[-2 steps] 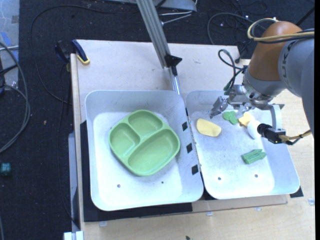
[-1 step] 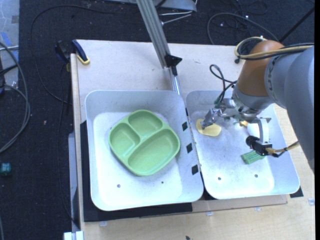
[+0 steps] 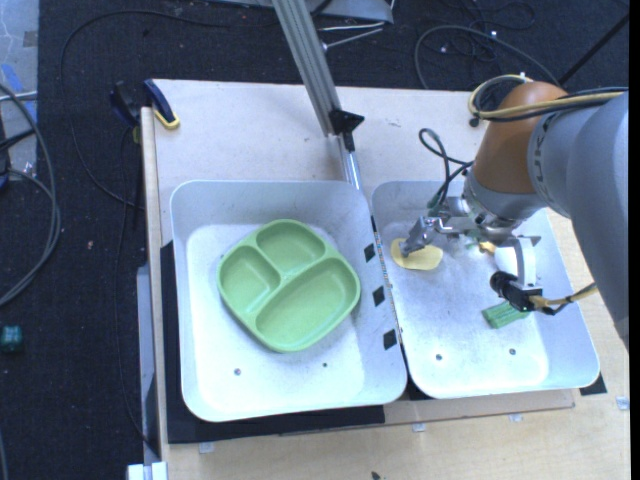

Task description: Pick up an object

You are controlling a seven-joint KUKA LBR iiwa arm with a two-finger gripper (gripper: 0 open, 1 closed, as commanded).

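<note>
Metal parts of the end effector (image 3: pixel 425 233) are hanging low over the upper left area of the right bin (image 3: pixel 520 368), directly above a pale yellow object (image 3: pixel 418 258) that is lying on the bin floor. Whether it is released or clenched cannot be told from this angle, and nothing is visibly gripped. The grey arm (image 3: pixel 580 158) with its orange band (image 3: pixel 510 148) is reaching in from the right, a black cable looping off the wrist. A small green block (image 3: pixel 500 315) is lying further right in the same bin, just beside a black and white fitting with a yellow cable, well apart from the yellow object. In the left bin (image 3: pixel 200 368), a green divided plate (image 3: pixel 289 284) with three compartments is sitting flat near the middle. Both bins are resting side by side on the pale worktop (image 3: pixel 240 128), and a slanted metal pole (image 3: pixel 310 58) is crossing above the seam between them.
</note>
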